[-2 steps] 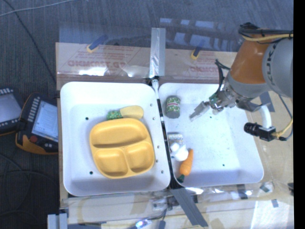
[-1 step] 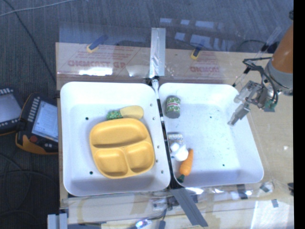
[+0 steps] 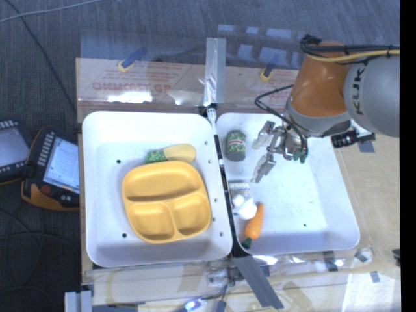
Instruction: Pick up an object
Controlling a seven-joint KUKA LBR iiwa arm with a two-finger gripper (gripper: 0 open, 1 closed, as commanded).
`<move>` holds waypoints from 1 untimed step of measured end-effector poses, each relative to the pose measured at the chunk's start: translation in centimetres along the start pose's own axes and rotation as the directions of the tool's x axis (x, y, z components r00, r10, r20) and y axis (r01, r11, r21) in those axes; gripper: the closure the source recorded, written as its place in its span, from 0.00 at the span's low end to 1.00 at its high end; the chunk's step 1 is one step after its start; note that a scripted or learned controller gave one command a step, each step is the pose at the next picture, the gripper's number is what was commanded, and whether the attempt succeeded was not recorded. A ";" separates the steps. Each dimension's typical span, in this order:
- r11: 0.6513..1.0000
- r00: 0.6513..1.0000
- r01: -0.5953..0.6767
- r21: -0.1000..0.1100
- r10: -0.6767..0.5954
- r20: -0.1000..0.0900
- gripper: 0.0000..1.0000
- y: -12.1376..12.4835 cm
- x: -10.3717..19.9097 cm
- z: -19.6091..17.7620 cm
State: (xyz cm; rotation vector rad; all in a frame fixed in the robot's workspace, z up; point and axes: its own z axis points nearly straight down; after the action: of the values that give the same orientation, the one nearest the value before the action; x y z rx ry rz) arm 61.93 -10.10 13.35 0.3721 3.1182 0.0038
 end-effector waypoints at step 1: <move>1.000 1.000 0.000 -0.005 0.000 0.004 1.00 0.2 -0.1 -1.1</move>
State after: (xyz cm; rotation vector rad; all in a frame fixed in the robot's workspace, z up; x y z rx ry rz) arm 62.08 -9.93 14.42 0.3721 3.1135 0.0106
